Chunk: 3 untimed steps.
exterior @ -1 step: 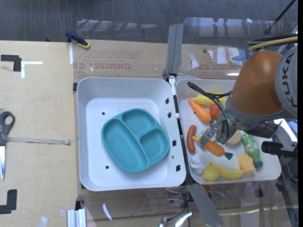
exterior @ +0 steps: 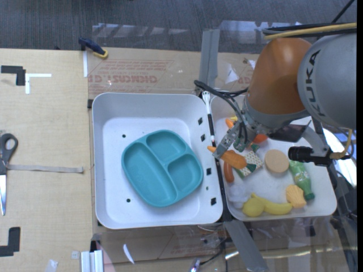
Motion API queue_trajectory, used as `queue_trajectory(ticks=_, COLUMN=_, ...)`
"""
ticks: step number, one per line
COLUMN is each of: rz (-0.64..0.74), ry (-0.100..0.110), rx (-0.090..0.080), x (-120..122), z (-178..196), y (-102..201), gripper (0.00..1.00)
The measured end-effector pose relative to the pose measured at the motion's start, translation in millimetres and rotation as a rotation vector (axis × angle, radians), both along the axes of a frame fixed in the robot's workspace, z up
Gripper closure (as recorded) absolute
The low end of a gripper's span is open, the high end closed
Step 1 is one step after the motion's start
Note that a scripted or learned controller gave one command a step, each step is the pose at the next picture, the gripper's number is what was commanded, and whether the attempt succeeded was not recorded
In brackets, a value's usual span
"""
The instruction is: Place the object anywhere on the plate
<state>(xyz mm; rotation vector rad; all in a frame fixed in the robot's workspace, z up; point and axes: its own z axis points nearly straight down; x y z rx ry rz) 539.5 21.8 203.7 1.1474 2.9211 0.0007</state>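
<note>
One teal plate [exterior: 162, 168] lies apart from one pincer [exterior: 231, 145], its grip state unclear.

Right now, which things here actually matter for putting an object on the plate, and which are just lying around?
Part of the job:
teal plate in the left bin
claw
toy foods in the right bin: carrot, banana, round biscuit, green bottle

Lying about:
scissors on the bench
blue-and-yellow tool behind the bins
</note>
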Motion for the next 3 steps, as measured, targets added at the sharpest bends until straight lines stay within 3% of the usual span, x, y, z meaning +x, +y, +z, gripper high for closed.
queue_trajectory(ticks=1, rz=0.044, ry=0.002, rx=-0.001, x=21.3, z=9.4, y=66.7, gripper=1.00)
queue_trajectory(ticks=2, rz=-0.048, ry=0.005, rx=-0.001, x=-15.1, z=3.4, y=134.5, gripper=1.00)
queue_trajectory(ticks=3, rz=-0.048, ry=0.004, rx=-0.001, x=-15.0, z=3.5, y=134.2, gripper=0.00)
